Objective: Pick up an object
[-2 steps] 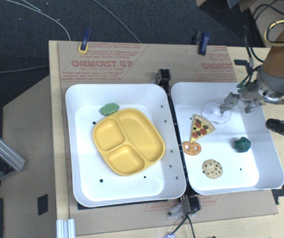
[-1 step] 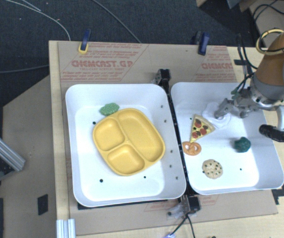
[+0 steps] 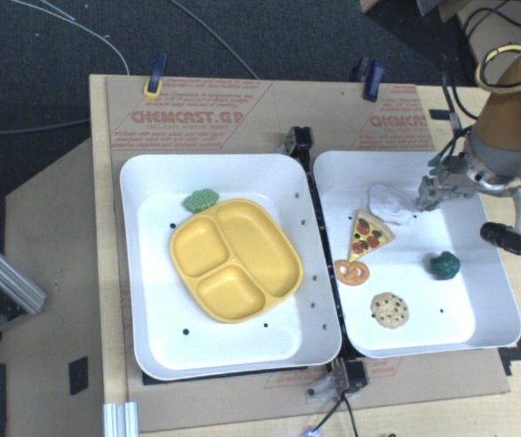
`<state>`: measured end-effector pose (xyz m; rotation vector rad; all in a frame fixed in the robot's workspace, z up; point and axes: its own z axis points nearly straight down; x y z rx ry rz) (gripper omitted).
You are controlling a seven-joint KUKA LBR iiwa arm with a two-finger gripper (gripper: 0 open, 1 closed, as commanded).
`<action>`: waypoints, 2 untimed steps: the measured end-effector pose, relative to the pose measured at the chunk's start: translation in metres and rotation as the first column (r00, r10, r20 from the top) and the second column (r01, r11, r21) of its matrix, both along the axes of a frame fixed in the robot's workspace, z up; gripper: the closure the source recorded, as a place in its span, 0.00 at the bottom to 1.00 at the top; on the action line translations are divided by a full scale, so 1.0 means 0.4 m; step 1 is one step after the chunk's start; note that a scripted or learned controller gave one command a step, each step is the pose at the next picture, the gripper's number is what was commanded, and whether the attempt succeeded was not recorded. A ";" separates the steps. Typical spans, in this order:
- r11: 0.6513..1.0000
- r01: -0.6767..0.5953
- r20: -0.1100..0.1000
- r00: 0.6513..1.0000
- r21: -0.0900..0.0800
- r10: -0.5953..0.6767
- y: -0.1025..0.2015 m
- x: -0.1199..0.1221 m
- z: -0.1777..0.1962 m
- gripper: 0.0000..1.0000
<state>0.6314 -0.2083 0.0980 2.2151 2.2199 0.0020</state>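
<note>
My gripper (image 3: 427,192) hangs low over the upper part of the right bin (image 3: 479,326), reaching in from the right. Just to its left lies a small white crumpled object (image 3: 389,203), close to the gripper tip; contact cannot be made out. Below that lies a toy pizza slice (image 3: 370,235), with an orange pretzel (image 3: 352,272) under it. A chocolate-chip cookie (image 3: 389,309) sits near the bin's front. A dark green lump (image 3: 443,265) rests to the right of the middle.
The left bin (image 3: 151,335) holds a yellow three-part plate (image 3: 233,258) and a light green piece (image 3: 200,200) at the plate's upper left corner. A black divider clamp (image 3: 300,140) sits between the bins. Blue clips hold the cardboard's back edge.
</note>
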 end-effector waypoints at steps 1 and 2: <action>1.000 0.001 0.000 1.000 0.001 -0.001 0.011 -0.017 0.124 1.00; 1.000 0.002 0.001 1.000 0.000 -0.002 0.018 -0.039 0.262 1.00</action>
